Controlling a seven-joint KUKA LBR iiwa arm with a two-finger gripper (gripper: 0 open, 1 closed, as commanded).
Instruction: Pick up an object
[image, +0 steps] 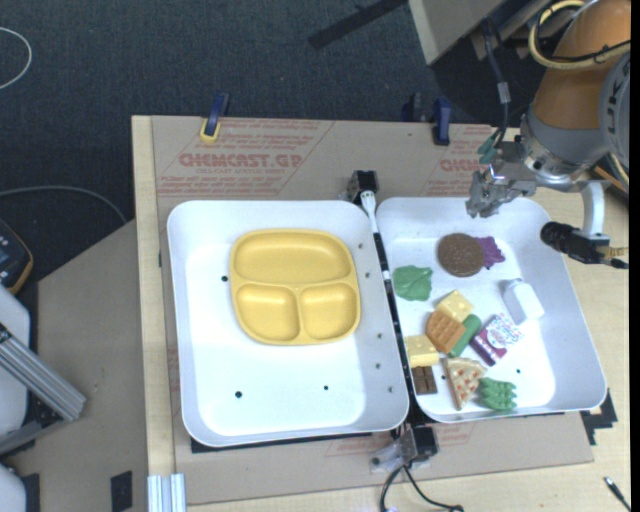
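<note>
My gripper (487, 200) hangs over the far edge of the right bin (570, 320), just above and right of a round brown cookie (460, 254). Nothing shows between its fingers. Below it in the bin lie a purple piece (491, 250), a green leafy piece (412, 282), a yellow cheese block (455, 305), a waffle (444, 329), a white block (520, 299), a pizza slice (463, 380), a green broccoli-like piece (497, 394) and a wrapped purple item (494, 338).
The left bin (200, 380) holds a yellow three-compartment plate (295, 285). A black divider clamp (362, 185) sits between the bins at the far side. The arm's orange band (580, 90) rises at the upper right.
</note>
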